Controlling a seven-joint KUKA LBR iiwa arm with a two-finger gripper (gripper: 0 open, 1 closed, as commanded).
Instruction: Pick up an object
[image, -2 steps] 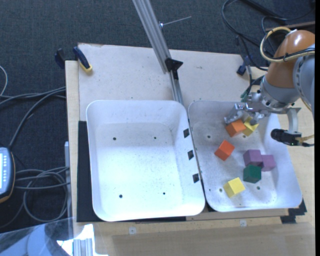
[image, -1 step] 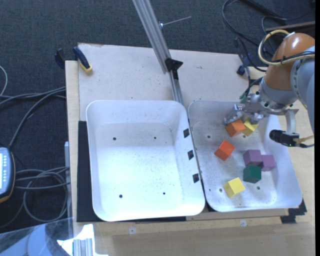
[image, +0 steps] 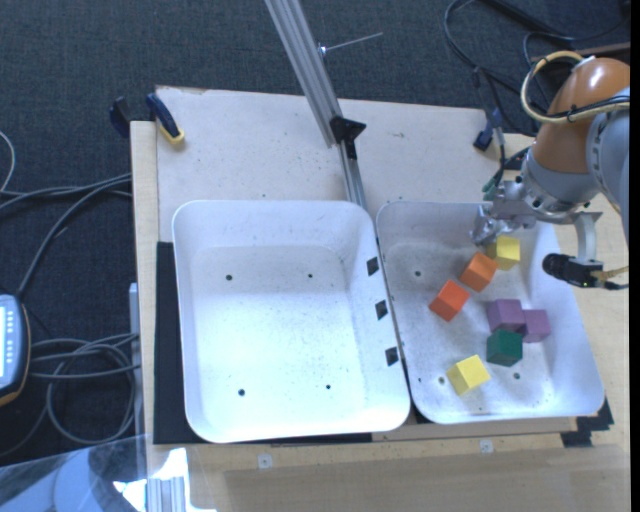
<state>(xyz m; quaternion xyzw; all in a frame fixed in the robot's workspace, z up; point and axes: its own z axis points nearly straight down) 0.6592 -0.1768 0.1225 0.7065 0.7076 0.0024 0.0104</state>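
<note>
Several small blocks lie in the right bin (image: 572, 392). A yellow block (image: 507, 251) sits near the bin's far side, with an orange block (image: 479, 271) just below it and a red-orange block (image: 450, 299) further left. Two purple blocks (image: 507, 313) (image: 536, 325) touch a green block (image: 504, 347). Another yellow block (image: 467, 374) lies near the front. My gripper (image: 491, 227) is low over the far part of the right bin, just up and left of the first yellow block. The wrist hides its tips.
The left bin (image: 200, 240) stands beside the right one. A metal pole (image: 312, 70) slants up from between the bins at the back. Blue clamps (image: 165, 117) (image: 488, 131) sit on the bench's far edge. Cables trail on the floor at left.
</note>
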